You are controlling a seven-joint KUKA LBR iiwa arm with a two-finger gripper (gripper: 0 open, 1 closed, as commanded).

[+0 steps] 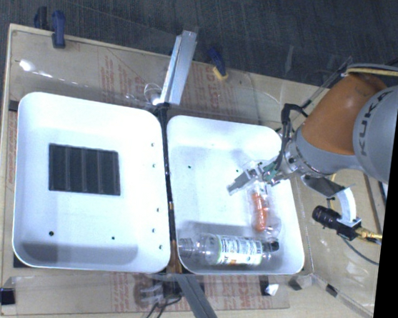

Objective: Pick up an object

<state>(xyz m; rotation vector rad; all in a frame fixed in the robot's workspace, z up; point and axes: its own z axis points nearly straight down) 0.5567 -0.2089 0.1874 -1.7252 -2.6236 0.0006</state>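
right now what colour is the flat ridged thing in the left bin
Black, or very dark grey, with lengthwise ridges: the ridged pad shows best in the camera view against the white left bin.

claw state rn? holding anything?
Claw: cannot be told, too small and blurred. It sits in the right bin, just above the orange object; nothing visibly held.

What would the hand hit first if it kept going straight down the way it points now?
Probably the bare floor of the right bin, just up-left of the orange object. The hand hangs over that spot, though depth is hard to judge from this slanted view.
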